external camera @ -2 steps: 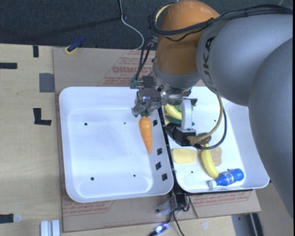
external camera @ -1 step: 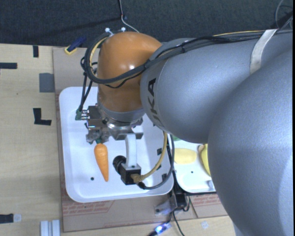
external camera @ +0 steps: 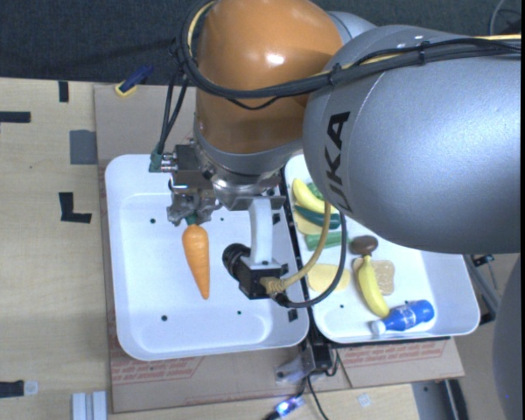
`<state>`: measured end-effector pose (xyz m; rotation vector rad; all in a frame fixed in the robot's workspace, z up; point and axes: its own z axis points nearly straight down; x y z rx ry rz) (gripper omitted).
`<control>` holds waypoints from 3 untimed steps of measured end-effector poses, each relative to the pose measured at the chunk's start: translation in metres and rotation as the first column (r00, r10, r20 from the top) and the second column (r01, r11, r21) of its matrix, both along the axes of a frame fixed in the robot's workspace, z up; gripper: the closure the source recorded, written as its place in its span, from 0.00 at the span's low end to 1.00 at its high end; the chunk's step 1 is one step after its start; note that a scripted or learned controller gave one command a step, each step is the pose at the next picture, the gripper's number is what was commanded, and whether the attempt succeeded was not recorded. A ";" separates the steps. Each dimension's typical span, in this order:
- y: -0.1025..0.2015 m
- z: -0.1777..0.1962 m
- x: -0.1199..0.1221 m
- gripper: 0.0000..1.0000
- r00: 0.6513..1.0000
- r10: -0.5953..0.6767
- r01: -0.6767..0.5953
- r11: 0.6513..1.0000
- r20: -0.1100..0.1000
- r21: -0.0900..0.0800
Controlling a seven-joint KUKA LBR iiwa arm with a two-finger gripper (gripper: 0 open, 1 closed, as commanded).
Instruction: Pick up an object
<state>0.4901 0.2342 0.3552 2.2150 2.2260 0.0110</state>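
Orange tapered plastic carrot (external camera: 197, 259) hangs by its top from our jaws (external camera: 192, 215), pinched shut on it; so shallow a grip could let it slip into the left white bin (external camera: 136, 322).

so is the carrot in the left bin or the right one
In the left bin. The carrot lies on its white floor, narrow tip toward the near rim, just below the gripper.

The left bin (external camera: 131, 234) had lots of open floor around the carrot (external camera: 197, 259). The big arm (external camera: 402, 138) covered much of the crowded right bin (external camera: 455, 309), where bananas (external camera: 370, 285) lay.
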 end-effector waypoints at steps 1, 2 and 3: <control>-0.001 0.101 -0.005 1.00 1.000 -0.001 0.001 1.000 0.002 0.001; -0.001 0.185 -0.007 1.00 1.000 -0.001 0.001 1.000 0.002 0.000; -0.033 0.166 -0.007 1.00 1.000 -0.006 0.006 1.000 -0.010 -0.006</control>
